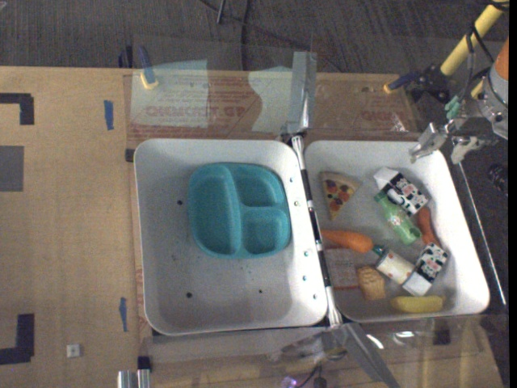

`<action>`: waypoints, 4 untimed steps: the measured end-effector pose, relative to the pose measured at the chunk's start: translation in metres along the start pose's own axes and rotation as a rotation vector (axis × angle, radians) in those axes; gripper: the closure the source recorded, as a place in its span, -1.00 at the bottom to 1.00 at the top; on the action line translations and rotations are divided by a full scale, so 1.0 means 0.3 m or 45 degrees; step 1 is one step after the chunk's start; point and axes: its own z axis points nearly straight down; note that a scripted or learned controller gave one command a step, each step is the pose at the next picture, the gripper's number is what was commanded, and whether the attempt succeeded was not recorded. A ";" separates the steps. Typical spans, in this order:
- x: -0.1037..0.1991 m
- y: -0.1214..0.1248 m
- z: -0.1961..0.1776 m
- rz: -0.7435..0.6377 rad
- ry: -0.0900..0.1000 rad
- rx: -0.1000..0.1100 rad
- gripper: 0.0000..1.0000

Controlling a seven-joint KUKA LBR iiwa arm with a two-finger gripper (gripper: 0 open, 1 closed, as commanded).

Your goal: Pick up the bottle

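Hand (443, 140) hovering open above right bin's far corner; best lowered squarely astride green bottle (397, 218), clear of cartons.

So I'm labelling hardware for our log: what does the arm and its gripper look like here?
The gripper is pale metallic grey with thin fingers, with small teal-green parts just above it. The arm behind is grey with an orange band. A yellow rod with blue fittings runs alongside.
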 end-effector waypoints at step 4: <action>0.140 -0.248 0.596 0.019 -0.007 -0.019 -1.00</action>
